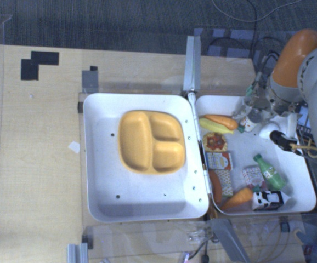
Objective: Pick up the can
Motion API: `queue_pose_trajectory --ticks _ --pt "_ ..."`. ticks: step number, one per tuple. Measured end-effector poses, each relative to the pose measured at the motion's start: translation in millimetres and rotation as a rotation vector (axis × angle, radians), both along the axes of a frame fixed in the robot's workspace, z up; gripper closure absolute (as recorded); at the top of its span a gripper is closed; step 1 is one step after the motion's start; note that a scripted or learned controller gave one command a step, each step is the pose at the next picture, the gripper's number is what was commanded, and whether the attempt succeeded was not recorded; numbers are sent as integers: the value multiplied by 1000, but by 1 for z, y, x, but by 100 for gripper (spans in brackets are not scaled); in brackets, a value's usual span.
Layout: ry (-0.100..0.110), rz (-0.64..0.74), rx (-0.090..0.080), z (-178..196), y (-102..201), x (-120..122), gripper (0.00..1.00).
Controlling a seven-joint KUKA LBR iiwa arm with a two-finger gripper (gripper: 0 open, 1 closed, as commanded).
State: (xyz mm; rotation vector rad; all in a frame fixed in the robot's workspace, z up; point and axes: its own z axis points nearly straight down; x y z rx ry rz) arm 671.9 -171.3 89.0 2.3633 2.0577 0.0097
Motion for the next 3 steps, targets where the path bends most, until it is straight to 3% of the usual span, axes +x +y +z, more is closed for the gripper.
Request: queue_pose_trajectory --ticks 1,2,3 --pt "-8 7 -2 14 2 3 100" --pt "3 -80 2 78 45 -1 100" --pt "4 -31 1 71 33 -14 100"
